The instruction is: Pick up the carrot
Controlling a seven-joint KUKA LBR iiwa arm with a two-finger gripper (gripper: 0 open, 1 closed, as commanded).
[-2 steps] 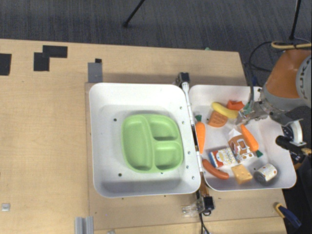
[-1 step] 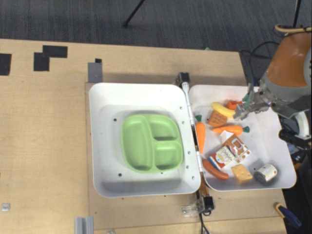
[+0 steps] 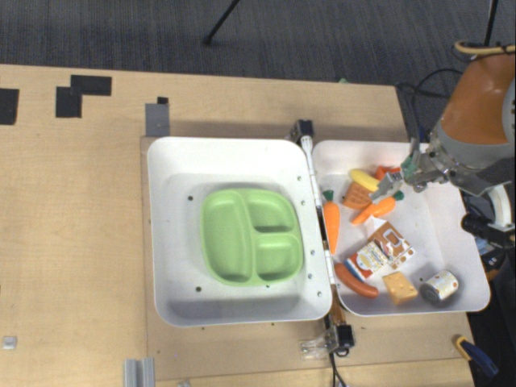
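Note:
The carrot (image 3: 330,226), orange with a small green top, lies lengthwise against the left wall of the right bin (image 3: 451,216). My gripper (image 3: 397,182) hangs over the upper middle of that bin, to the right of the carrot and apart from it. It is open, with nothing between its fingers. Just under its tips lies a second orange, carrot-like piece (image 3: 376,210), next to a yellow banana (image 3: 363,179) and an orange wedge (image 3: 355,194).
The left bin (image 3: 173,216) holds a green divided plate (image 3: 251,236). In the right bin's lower half lie a white-and-brown carton (image 3: 384,251), a red sausage (image 3: 356,281), a tan cube (image 3: 400,288) and a grey can (image 3: 440,285).

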